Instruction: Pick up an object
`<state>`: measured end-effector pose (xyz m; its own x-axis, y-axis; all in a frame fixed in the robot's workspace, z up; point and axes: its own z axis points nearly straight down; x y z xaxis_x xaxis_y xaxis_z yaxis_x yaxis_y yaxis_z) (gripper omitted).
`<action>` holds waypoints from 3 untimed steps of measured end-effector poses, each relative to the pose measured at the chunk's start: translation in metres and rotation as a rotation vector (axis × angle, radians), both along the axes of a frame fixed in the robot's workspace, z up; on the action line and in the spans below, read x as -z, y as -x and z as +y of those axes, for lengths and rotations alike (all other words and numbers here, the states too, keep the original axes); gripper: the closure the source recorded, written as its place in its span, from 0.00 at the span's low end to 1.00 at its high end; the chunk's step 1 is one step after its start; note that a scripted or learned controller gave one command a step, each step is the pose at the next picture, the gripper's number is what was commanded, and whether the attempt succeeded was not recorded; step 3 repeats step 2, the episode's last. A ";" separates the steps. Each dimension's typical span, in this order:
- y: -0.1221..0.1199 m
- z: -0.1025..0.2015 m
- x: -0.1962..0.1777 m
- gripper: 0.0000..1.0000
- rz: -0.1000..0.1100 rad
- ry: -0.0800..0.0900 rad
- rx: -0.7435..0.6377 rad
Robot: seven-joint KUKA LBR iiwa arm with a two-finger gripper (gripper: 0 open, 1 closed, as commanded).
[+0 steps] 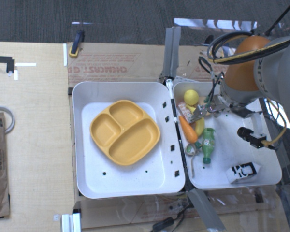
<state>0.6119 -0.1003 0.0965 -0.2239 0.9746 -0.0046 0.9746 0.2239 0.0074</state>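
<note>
Claw (201, 111) aperture cannot be determined; it sits amid clutter at the right bin's (268, 175) 9 o'clock side. Risk: carrot (188, 128), lemon (191, 97) and green bottle (208, 143) crowd together, inviting a glancing, failed grasp.

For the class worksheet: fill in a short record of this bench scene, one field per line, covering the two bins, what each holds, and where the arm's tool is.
left bin: holds a yellow divided plate, three compartments
right bin: items crowded at its left side
items there: lemon, carrot, green bottle, spoon
also in right bin: small black-and-white object, near front right
tool: low over the cluster, by the lemon and carrot
grasp: cannot tell
</note>
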 end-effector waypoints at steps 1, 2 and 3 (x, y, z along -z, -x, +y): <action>-0.001 0.000 -0.011 1.00 -0.002 -0.003 0.002; 0.029 0.042 -0.095 1.00 0.008 0.000 -0.219; 0.029 0.042 -0.095 1.00 0.008 0.000 -0.219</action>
